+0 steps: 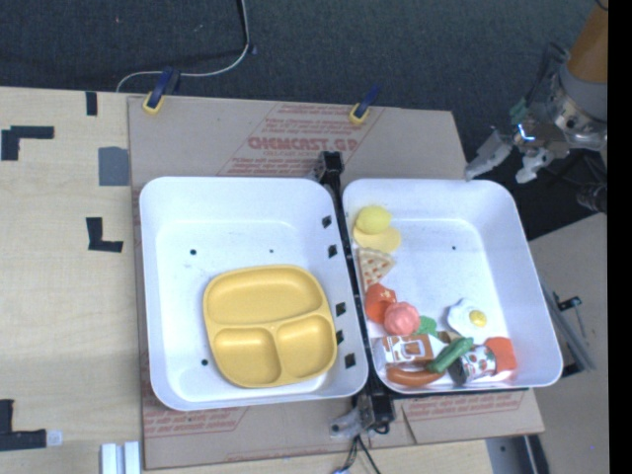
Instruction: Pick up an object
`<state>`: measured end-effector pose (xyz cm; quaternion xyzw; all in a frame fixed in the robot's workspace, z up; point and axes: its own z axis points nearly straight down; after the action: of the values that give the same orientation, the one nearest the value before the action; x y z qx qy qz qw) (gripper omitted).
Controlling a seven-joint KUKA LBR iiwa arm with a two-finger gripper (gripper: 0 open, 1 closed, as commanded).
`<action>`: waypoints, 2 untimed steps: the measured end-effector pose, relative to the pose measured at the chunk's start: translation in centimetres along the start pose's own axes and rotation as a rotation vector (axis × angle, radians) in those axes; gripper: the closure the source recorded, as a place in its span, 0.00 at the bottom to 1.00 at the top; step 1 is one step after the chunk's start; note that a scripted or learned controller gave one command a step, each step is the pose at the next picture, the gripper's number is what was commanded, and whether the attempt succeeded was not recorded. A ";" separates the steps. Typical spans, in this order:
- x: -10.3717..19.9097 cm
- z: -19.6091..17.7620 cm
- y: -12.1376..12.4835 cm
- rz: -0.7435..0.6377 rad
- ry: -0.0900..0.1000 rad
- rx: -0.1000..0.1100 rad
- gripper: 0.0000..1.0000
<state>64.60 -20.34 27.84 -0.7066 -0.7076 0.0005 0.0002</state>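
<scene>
My gripper (pixel 507 160) hangs at the upper right, above the far right corner of the right bin (pixel 513 235), with its two fingers spread open and nothing between them. Toy food lies in that bin: a yellow piece (pixel 374 225) at the far left, a waffle-like wedge (pixel 373 263) under it, a red piece (pixel 379 302), a pink piece (pixel 402 318), a fried egg (pixel 468 317), a green piece (pixel 453 354), a sausage (pixel 408 372) and a small can (pixel 479 362) along the near edge.
The left bin (pixel 163 265) holds a yellow divided plate (pixel 268 325). Both bins rest on a cardboard sheet (pixel 286 141) clamped at the back. A cable (pixel 240 28) runs over the dark floor behind.
</scene>
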 end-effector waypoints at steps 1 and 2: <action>7.1 15.1 -0.2 -0.005 0.006 0.013 0.00; 10.8 19.6 -0.3 -0.002 -0.001 0.002 0.00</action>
<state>64.25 -9.59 8.22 -0.7058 -0.7084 0.0016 0.0006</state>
